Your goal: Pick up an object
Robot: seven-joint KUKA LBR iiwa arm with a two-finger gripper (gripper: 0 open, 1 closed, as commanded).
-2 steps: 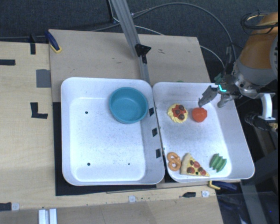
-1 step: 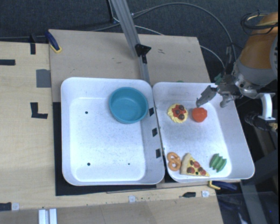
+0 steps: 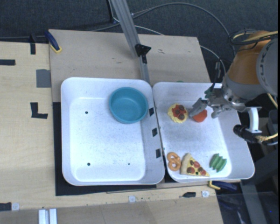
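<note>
Left bin (image 3: 74, 139): floor open everywhere except the far right corner, taken by blue bowl (image 3: 128, 105). Right bin (image 3: 233, 143): middle floor open. Obstacles: round pizza toy (image 3: 178, 113) and red piece (image 3: 200, 116) near the far edge; pretzel (image 3: 173, 160), pizza slice (image 3: 193, 165), green piece (image 3: 218, 162) along the near edge.

Wooden bench (image 3: 98, 45) bears two white bins, left (image 3: 70, 139) and right (image 3: 235, 169), side by side

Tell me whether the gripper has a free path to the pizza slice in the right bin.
Probably yes. The pizza slice lies uncovered near the right bin's front edge, pretzel and green item beside it, not over it. The gripper hovers further back.
</note>
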